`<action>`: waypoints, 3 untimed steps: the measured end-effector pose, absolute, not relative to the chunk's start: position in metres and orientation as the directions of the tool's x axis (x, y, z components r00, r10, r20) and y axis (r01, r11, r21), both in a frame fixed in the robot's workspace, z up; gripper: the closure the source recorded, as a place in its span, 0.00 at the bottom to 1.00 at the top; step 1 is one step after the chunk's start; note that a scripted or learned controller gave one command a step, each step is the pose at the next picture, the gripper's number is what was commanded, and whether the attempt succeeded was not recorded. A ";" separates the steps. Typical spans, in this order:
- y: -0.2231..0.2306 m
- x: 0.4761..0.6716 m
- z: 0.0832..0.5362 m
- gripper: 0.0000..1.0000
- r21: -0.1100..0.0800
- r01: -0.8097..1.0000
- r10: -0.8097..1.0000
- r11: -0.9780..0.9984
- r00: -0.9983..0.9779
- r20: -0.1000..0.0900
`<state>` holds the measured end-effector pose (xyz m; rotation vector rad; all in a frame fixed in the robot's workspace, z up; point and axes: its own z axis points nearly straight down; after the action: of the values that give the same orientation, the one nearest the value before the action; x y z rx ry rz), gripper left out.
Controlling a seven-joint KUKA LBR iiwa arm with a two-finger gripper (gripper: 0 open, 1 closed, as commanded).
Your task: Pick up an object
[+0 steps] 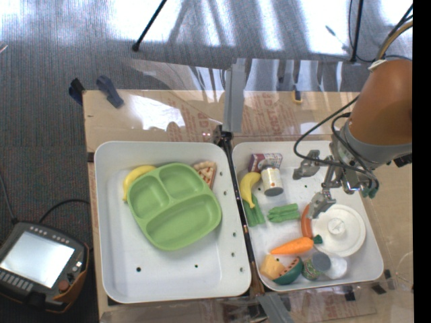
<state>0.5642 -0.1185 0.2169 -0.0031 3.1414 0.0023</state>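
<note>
My gripper (314, 182) hangs over the right bin (374, 261), open, with nothing between its fingers. Its lower finger (322, 202) is just left of a white round lid (342, 229) and above a thin orange piece (306, 221). Left of the gripper stand a white can (272, 180), a small purple box (264, 161) and a yellow banana (249, 187). A green toy (283, 213) lies below the can. Nearer the front are a carrot (295, 246), a watermelon slice (291, 273), a yellow wedge (270, 266) and a grey cup (321, 261).
The left bin (121, 274) holds a green divided plate (175, 206), a second banana (136, 176) tucked under its left edge and a pizza slice (206, 173) at its upper right. A grey post (232, 99) rises behind the wall between the bins.
</note>
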 end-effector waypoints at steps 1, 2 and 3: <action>-0.175 0.543 0.091 0.00 -0.001 0.032 0.032 0.999 -0.999 -0.015; -0.171 0.542 0.099 1.00 0.002 0.026 0.026 1.000 -1.000 -0.008; -0.171 0.542 0.099 0.00 0.003 0.025 0.025 1.000 -1.000 -0.008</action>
<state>0.5423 -0.1705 0.0991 0.0390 3.1333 0.0042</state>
